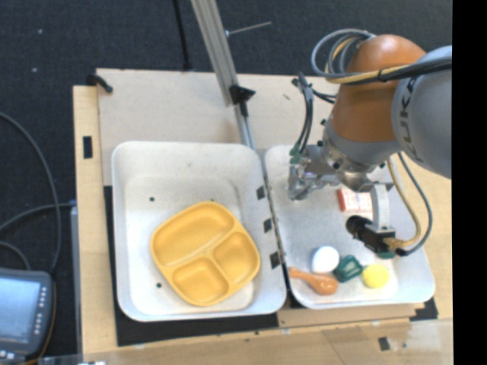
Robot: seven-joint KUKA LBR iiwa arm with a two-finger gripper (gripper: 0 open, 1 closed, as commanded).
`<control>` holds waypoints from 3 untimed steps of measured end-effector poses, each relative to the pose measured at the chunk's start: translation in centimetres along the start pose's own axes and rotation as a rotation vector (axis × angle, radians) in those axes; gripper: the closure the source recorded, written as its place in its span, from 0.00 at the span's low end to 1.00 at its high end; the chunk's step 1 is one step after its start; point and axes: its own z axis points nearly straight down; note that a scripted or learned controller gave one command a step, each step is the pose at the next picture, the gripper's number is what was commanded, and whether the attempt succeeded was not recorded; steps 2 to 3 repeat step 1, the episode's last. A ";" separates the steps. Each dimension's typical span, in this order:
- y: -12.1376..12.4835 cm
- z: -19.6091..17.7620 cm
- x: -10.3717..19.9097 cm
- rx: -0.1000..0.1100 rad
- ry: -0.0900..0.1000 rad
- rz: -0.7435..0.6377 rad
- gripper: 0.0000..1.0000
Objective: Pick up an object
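Observation:
My gripper (302,182) hangs over the far left part of the right bin (411,284), close to the wall shared with the left bin. Nothing shows between its tips. A red and white box (353,200) lies just to its right, partly hidden under the wrist. Along the near edge of the right bin lie an orange spoon-shaped piece (315,280), a white ball (326,259), a small dark green object (348,268) and a yellow ball (375,276). All of these are well apart from the gripper.
A yellow divided plate (204,252) lies in the left bin (133,173). A slanted metal post (221,59) rises behind the bins near their shared wall. The arm's orange and grey body (380,97) overhangs the right bin's far side.

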 end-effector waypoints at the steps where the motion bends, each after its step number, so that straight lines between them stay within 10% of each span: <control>1: -1.2 1.5 4.9 0.001 -0.002 0.002 1.00; 3: -1.2 1.5 4.9 0.001 -0.002 0.002 1.00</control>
